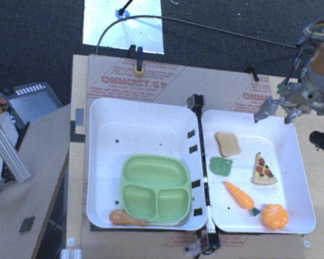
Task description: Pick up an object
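Arm: grey w/ orange band, seen at the bench's far right corner.
Gripper (pixel 276 113): held over the far edge of the right bin (pixel 299 149); fingers seen spread apart, nothing gripped betw. them.
Left bin (pixel 103 144): a green divided plate (pixel 155 188) is carried in its near half; a tan drumstick (pixel 126 219) lies at the near edge, touching the plate's near left corner.
Bread slice (pixel 227 144): right bin, toward the far left corner, near the divider betw. bins.
Green leaf (pixel 221 166): just nearside of the bread, approx. touching it.
Pizza slice (pixel 263 170): mid right bin, tip pointed to the far edge; apart from the leaf.
Carrot (pixel 240 196): laid at a slant in the near half, green end toward the near right corner.
Orange fruit (pixel 275 216): near right corner of the right bin, just beside the carrot's green end.
Cardboard sheet (pixel 154 81): lies under both bins, printed in red; clamped at the far edge by a clip (pixel 139 60).
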Tool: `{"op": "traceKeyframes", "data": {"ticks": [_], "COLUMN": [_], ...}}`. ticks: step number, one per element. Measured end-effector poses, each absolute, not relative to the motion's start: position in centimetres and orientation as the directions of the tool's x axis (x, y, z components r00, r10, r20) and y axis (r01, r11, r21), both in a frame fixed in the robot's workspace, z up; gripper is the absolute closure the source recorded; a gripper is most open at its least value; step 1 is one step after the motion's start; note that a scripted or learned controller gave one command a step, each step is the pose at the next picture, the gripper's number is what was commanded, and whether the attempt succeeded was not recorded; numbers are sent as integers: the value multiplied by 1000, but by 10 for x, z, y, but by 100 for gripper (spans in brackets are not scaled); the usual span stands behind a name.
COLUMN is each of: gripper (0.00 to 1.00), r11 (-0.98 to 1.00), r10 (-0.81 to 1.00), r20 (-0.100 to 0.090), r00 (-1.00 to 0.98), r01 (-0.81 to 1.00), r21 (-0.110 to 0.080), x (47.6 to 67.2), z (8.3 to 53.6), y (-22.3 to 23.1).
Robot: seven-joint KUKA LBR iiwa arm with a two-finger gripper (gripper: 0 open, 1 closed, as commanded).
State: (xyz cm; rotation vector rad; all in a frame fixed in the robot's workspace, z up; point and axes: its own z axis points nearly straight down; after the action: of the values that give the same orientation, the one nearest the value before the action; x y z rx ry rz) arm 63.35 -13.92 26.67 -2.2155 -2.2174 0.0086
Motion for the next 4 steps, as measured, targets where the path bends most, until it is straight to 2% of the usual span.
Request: {"op": "traceKeyframes", "data": {"ticks": [1, 4], "gripper": [0, 0], "r11": [3, 1], "r10": [1000, 1000], "r20": [-1, 0], "r00": [-3, -1], "r01": [1000, 1000], "r21": [1, -1], "x": [635, 629], "z": [273, 144], "y": [-139, -139]}}
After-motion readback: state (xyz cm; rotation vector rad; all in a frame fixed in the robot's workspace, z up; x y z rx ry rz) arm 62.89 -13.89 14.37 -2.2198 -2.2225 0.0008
